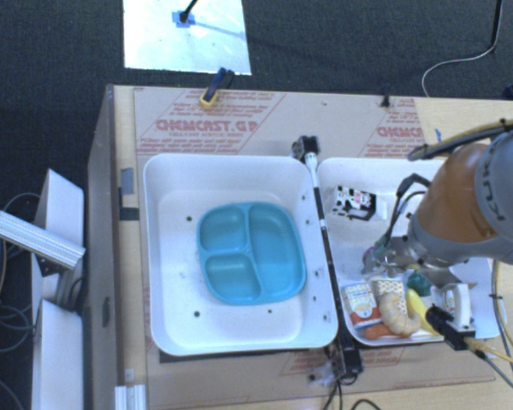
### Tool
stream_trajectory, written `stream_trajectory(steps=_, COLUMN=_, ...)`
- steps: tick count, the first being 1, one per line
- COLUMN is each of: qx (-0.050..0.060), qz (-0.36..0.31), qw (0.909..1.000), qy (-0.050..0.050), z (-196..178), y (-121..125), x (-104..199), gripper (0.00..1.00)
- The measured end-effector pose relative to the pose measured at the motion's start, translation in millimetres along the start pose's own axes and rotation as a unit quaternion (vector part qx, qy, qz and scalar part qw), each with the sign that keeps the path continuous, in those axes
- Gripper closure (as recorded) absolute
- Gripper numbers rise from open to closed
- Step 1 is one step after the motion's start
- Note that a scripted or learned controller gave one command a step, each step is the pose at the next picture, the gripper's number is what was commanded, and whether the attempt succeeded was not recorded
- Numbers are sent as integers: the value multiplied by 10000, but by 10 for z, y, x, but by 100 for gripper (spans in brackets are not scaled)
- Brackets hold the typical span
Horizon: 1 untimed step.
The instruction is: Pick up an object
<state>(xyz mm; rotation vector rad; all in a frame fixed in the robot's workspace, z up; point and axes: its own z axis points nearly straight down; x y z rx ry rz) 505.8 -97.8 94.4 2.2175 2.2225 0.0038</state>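
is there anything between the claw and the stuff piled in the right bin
Nothing visible stands between them. The claw hangs directly over the pile of objects at the near end of the right bin. The black and white item lies apart, toward the far end, out of the way.

Two white bins [167, 229] sit on a bench [239, 122] whose pale brown cover sheet carries red lettering. The left bin holds a turquoise divided plate [250, 253]. In the right bin lie a white card with black spots [354, 202], a beige, potato-like piece [397, 311], a yellow piece [417, 302], a teal piece [419, 280] and an orange-and-white packet [360, 301]. The arm [479, 199] is grey with an orange band. The floor [51, 49] is dark grey carpet, bearing a pale sheet [188, 24] with a small blue mark.
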Motion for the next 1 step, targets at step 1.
stream_trajectory(steps=1, qx=1, qz=-9, qw=10000, qy=3, z=-904, y=423, x=537, gripper=100)
